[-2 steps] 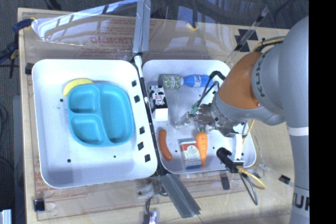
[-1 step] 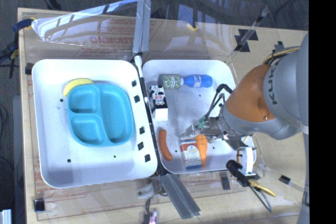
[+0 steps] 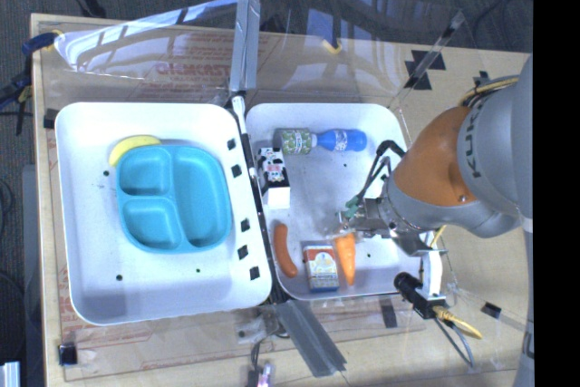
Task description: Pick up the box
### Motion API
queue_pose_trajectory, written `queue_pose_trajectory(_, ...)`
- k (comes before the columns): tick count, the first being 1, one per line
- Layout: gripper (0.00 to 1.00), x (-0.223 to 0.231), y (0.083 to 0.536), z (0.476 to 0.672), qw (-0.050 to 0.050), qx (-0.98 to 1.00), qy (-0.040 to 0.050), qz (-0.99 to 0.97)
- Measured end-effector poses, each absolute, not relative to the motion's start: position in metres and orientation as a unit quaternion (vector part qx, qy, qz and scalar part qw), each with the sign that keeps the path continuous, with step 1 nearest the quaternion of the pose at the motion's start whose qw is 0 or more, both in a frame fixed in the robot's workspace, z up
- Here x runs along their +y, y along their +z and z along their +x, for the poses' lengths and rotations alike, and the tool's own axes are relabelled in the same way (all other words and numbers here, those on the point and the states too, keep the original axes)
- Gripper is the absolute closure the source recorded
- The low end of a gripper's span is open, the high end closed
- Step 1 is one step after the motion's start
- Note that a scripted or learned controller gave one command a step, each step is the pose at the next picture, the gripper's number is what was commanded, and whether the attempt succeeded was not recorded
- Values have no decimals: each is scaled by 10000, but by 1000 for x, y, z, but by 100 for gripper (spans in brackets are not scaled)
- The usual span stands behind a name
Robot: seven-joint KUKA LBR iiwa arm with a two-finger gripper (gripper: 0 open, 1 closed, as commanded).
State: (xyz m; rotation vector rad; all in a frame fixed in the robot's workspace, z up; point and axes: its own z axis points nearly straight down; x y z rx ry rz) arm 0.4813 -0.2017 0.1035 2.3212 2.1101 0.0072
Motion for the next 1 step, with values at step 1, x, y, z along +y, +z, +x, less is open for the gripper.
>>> queue_pose_trajectory(1, 100, -162, 173, 477, -9, 6581, -5, 7530)
